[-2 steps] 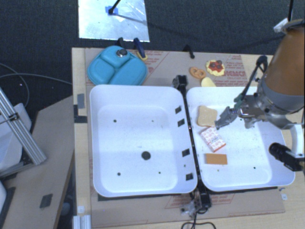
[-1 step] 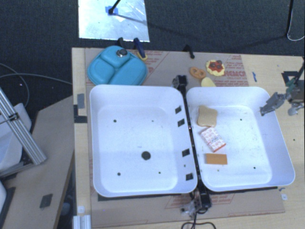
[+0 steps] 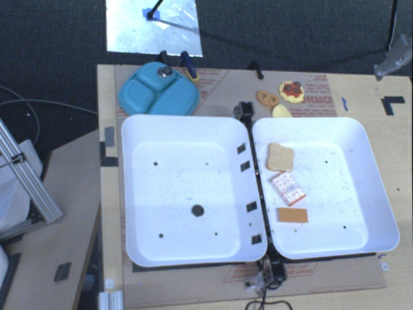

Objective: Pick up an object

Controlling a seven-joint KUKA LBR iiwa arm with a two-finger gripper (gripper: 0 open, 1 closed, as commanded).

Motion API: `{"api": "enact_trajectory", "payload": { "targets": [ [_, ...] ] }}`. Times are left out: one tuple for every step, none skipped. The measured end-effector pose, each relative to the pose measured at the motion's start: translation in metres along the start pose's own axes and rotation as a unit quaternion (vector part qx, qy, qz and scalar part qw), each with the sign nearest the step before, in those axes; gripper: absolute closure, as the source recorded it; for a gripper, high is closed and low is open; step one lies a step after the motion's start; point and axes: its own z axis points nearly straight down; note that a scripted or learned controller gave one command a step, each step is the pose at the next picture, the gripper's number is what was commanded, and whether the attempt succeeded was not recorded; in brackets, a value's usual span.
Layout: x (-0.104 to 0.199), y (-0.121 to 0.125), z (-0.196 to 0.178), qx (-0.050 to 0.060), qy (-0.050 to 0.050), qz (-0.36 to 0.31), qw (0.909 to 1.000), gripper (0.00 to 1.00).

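the right bin [image 3: 361, 173] holds bread [image 3: 280, 156], a box [image 3: 288, 188] and a cracker [image 3: 292, 216]; claw [image 3: 393, 62] far up right, state unclear.

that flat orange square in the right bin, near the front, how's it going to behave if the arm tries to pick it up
The orange square looks thin and lies flat on the right bin floor, so fingers may struggle to get under its edges. It probably weighs little and would likely slide when nudged rather than roll or tip. Whether it is stiff or floppy cannot be told from this view.
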Motion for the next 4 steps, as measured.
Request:
{"api": "enact_trajectory", "payload": {
  "targets": [
    [0.096,-0.004,0.008,0.008,0.002,-0.001,1.0,0.0],
    [0.166,-0.023,0.109,0.013,0.002,-0.001,0.9999,0.0],
    [0.196,-0.071,0.119,0.009,0.002,0.001,1.0,0.0],
    [0.261,-0.07,0.138,0.009,0.002,0.001,1.0,0.0]
  ]
}}
